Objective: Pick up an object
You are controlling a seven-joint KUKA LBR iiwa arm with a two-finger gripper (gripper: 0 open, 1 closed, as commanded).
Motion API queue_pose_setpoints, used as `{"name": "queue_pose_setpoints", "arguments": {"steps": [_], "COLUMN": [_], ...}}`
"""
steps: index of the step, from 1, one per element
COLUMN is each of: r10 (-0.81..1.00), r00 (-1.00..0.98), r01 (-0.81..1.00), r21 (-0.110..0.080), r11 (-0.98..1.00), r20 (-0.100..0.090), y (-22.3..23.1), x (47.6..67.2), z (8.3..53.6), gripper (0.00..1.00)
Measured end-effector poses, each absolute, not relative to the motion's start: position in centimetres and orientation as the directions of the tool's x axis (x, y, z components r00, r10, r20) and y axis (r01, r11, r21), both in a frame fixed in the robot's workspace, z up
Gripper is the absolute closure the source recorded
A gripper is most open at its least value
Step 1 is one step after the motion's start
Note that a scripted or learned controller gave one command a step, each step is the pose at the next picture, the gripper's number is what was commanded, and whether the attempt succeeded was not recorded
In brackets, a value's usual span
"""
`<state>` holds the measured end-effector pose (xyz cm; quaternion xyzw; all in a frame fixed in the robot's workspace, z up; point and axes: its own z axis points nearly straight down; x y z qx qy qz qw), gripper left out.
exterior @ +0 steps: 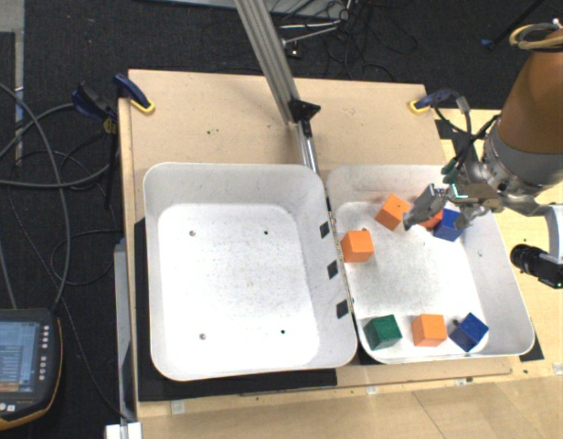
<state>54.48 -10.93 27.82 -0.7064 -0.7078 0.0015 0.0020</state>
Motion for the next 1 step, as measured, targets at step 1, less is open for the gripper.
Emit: {"name": "queue_pose_setpoints", "arguments": {"steps": [1], "r10": [1.000], "r00": [0.000], "r01": [1.000], "r21": [0.000], "r11": [0.000], "r20": [0.000], "y": [-10.95], "x": [54.55], "z": [28.02], "gripper": [0.00]}}
